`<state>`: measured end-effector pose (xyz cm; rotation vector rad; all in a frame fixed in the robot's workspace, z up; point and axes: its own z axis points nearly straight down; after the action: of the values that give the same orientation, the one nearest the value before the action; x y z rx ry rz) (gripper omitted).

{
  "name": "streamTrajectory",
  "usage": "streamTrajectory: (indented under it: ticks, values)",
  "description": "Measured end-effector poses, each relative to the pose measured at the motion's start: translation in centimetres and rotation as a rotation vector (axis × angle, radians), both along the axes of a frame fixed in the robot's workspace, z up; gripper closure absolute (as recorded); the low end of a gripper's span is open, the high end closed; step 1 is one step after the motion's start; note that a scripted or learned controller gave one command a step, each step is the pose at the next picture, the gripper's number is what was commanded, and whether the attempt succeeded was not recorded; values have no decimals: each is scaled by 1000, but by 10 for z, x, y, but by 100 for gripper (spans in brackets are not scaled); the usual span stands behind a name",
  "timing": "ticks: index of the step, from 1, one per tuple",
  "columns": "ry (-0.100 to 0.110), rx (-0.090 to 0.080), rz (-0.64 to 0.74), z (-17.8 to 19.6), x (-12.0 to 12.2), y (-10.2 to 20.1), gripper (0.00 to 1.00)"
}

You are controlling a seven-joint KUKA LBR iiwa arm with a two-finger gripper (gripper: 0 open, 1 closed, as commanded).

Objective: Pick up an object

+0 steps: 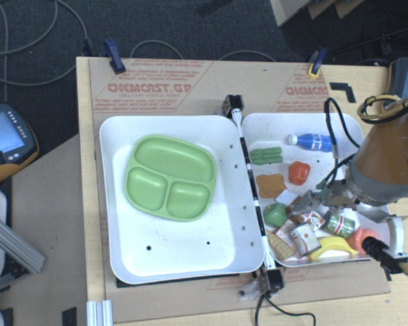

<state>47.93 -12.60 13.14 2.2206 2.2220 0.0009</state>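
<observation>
The gripper point(311, 208) sits low among the right bin's point(347, 122) clutter beside the green can point(340, 223), its grip impossible to judge.

Bright even light, soft shadows, slightly blurry

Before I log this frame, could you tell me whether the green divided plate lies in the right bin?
No, the green divided plastic plate lies in the left white bin.

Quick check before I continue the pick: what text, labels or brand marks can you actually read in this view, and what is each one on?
"CHEMCAST GP", red print on the brown board behind the left bin; the smaller lines beneath it are too blurred to read.
The same red print, cut off, on the board behind the right bin.
Labels on the blue bottle, the green can and the packets: too small to read.
</observation>
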Motion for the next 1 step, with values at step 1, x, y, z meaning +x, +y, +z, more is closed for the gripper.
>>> streamTrajectory:
  ticks: [1]
  values:
    - [-14, -9, -5, -44, 3, 0, 0]
